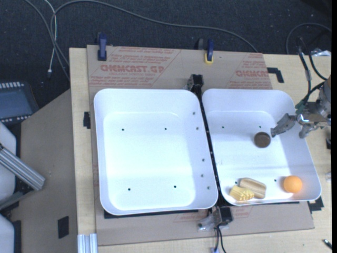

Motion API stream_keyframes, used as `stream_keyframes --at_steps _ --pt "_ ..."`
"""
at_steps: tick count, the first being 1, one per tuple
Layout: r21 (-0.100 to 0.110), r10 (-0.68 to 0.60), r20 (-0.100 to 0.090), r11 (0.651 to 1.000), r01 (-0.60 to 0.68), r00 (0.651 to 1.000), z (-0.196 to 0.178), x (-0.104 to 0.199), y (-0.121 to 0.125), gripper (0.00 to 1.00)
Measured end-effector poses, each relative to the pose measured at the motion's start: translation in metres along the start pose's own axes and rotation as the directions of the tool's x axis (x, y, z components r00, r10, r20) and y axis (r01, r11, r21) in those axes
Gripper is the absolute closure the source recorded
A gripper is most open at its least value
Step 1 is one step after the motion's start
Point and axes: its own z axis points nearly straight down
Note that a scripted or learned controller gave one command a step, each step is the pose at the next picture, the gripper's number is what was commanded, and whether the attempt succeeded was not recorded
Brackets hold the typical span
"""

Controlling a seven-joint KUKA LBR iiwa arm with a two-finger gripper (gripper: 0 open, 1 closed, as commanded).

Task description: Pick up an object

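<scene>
- Dark carpet with loose cables surrounds my bench (79, 141), where a cardboard sheet (158, 67) lies under two white bins side by side.
- My left bin (105, 157) sits beside the right bin (237, 109), their rims meeting at the middle.
- My gripper (294, 125) hangs over the right bin's far right side, fingers spread apart and grasping nothing.
- One brown round object (262, 139) lies on the bin floor just left of my nearer fingertip; I cannot tell whether they touch.
- Along the bin's near edge lie a yellow corn piece (241, 194) touching a tan bread roll (253, 186), with an orange ball (293, 184) apart to their right.
</scene>
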Motion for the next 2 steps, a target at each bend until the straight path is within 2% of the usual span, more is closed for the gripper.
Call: stream_keyframes --at_steps 1,2 --pt "-0.005 -0.001 0.001 1.000 0.001 1.000 -0.003 0.000 0.001 0.00" --pt "-0.002 -0.001 0.000 1.000 0.001 1.000 0.040 0.004 0.001 0.00"
